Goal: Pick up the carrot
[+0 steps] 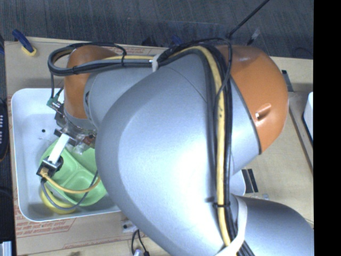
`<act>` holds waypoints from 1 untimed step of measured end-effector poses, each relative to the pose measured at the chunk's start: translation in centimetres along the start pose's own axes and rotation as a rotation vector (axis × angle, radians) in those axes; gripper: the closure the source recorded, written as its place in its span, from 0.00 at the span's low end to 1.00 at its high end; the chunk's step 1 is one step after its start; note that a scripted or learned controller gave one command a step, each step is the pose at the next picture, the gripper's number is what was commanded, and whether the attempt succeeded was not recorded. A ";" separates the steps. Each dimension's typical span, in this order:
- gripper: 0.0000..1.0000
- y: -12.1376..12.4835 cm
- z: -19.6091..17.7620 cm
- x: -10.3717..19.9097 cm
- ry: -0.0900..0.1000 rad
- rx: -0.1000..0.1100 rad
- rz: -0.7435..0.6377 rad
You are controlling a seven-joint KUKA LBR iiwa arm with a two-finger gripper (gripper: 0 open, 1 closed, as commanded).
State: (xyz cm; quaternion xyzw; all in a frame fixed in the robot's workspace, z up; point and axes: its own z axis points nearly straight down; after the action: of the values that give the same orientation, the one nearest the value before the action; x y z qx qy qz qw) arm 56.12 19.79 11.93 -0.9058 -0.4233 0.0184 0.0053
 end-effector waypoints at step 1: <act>0.00 0.0 0.0 0.0 0.000 -0.001 0.000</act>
State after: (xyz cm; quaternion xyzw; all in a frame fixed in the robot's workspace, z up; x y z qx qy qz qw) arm 56.14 19.75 11.94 -0.9058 -0.4233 0.0183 0.0046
